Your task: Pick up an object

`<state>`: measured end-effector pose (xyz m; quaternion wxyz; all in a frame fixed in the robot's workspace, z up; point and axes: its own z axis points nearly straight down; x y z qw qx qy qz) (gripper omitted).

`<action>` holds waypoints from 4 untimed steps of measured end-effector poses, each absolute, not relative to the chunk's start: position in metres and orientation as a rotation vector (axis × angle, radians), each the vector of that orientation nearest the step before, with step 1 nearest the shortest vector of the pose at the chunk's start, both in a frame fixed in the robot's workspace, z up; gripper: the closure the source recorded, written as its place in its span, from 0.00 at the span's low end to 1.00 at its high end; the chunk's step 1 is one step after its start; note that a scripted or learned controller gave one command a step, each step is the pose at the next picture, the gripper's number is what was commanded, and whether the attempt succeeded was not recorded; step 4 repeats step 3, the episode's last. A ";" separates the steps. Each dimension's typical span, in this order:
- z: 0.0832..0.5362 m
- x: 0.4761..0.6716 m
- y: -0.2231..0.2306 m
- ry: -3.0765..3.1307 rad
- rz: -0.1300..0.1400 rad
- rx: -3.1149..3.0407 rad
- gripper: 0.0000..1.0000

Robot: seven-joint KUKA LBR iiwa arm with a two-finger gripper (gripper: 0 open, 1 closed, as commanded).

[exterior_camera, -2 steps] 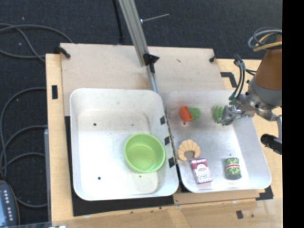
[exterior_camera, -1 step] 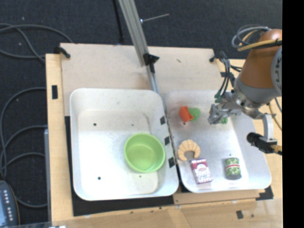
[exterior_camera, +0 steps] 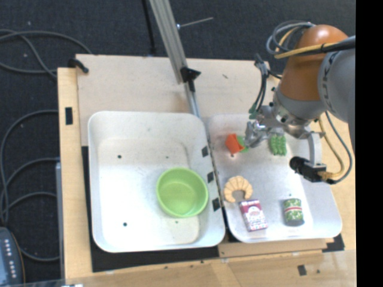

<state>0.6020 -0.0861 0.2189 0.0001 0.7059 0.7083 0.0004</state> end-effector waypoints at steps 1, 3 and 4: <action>0.231 0.615 -0.031 2.225 0.001 2.218 1.00; 0.235 0.633 0.061 2.230 0.004 2.213 1.00; 0.235 0.633 0.061 2.230 0.004 2.213 1.00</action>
